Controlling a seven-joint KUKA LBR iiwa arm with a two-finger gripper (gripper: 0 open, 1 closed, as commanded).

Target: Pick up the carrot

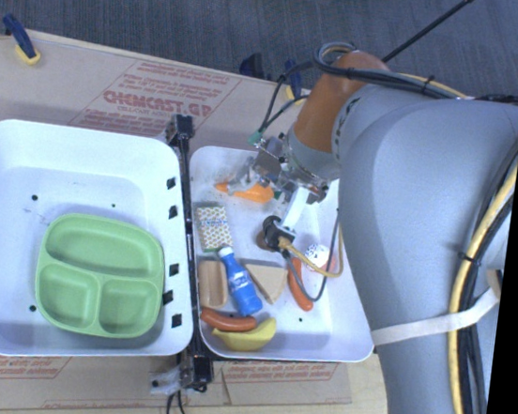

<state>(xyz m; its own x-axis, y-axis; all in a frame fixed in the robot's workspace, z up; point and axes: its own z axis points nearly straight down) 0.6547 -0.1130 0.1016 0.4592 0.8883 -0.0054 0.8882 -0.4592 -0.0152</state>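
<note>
The carrot (253, 192) is a short orange piece lying at the far left of the right bin (347, 328). My gripper (269, 176) hangs right over it, reaching in from the right, and its body covers part of the carrot. Whether it touches the carrot is hidden from view.
The right bin also holds a patterned cracker (210, 225), a blue bottle (242, 285), a bread slice (271, 282), a sausage (228, 320), a banana (246, 338) and a slim orange-red pepper (300, 289). The left bin (19, 160) holds a green divided plate (99, 275).
</note>
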